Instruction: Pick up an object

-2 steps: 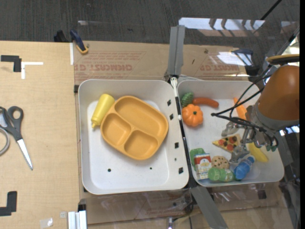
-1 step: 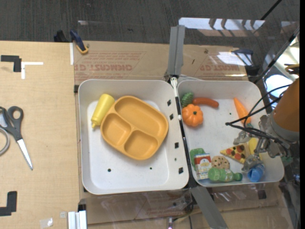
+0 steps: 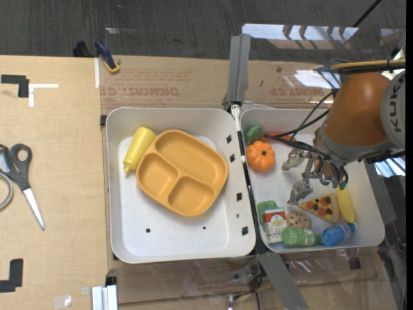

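Arm: you see it reach in from the right over the right bin [image 3: 368, 192]; the orange band sits above the wrist
Hand: your hand [image 3: 303, 189] hangs low inside the right bin, just above the pizza slice [image 3: 321, 206]; its fingers look slightly spread with nothing between them
Right bin, back: a small orange pumpkin [image 3: 261, 155] near the left wall; a green vegetable [image 3: 253, 133] just behind it
Right bin, front: a small carton [image 3: 273, 217], a cookie [image 3: 298, 220], a green bottle [image 3: 298, 237] and a blue bottle [image 3: 337, 235] crowd the front edge; a yellow banana [image 3: 346, 203] lies beside the pizza slice, on its right
Left bin [image 3: 168, 237]: a yellow divided plate [image 3: 182, 172] rests tilted in the middle; a yellow mustard bottle [image 3: 137, 148] touches its left rim
Bench [image 3: 51, 173]: scissors [image 3: 22, 179] lie well left of both bins
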You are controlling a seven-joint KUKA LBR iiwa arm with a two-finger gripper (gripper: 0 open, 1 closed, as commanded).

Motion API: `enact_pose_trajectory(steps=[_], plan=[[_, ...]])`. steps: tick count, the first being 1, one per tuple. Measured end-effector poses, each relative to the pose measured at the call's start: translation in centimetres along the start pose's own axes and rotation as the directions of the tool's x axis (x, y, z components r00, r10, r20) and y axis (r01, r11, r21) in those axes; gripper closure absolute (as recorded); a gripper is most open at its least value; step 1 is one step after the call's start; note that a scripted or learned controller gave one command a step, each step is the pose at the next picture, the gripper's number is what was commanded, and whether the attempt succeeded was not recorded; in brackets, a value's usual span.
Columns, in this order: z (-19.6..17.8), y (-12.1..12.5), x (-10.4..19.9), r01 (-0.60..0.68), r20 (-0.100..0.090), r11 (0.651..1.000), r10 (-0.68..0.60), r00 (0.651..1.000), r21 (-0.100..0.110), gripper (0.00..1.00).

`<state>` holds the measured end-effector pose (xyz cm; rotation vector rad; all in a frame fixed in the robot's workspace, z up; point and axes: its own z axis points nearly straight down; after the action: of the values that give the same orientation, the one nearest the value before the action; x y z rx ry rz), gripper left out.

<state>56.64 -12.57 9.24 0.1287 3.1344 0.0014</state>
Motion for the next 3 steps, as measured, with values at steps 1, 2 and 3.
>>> enact_pose_trajectory(steps=[1,2,3], plan=[[-0.2,3.2,-6.2,0.11,0.007,0.994,-0.11,0.994,0.007,0.0],[0.0,1.2,-0.1,0.125,-0.001,0.992,-0.125,0.992,0.002,0.0],[-5.3,-2.1,-9.7,0.036,0.004,0.999,-0.036,0.999,0.001,0.0]])
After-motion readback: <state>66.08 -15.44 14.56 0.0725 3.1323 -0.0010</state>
